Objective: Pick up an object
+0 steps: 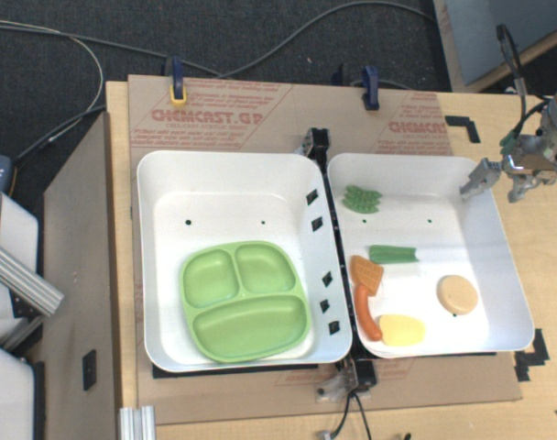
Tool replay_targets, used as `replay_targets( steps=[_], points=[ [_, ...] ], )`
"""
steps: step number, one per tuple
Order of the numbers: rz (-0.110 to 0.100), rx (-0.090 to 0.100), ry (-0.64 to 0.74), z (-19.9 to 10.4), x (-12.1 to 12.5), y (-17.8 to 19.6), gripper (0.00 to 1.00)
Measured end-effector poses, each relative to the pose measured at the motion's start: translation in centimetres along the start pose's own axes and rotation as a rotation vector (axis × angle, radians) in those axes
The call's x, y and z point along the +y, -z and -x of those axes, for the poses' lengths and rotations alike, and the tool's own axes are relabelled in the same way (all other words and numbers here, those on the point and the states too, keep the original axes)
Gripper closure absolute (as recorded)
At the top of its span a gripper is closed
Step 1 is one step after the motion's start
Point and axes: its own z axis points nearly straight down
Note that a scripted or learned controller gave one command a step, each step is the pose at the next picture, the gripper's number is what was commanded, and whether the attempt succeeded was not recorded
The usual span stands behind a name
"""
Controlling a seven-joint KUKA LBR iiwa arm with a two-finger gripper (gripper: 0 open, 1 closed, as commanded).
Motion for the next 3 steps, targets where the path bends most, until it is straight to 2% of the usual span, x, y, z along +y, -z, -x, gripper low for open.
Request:
replay_targets(
  steps=[1, 3],
  points=[
    [0.014, -0.004, 0.004, -0.1, 0.3, 0.9, 0.00],
    [0.010, -0.002, 0.005, -1.9, 0.7, -10.7, 0.00]
  ],
)
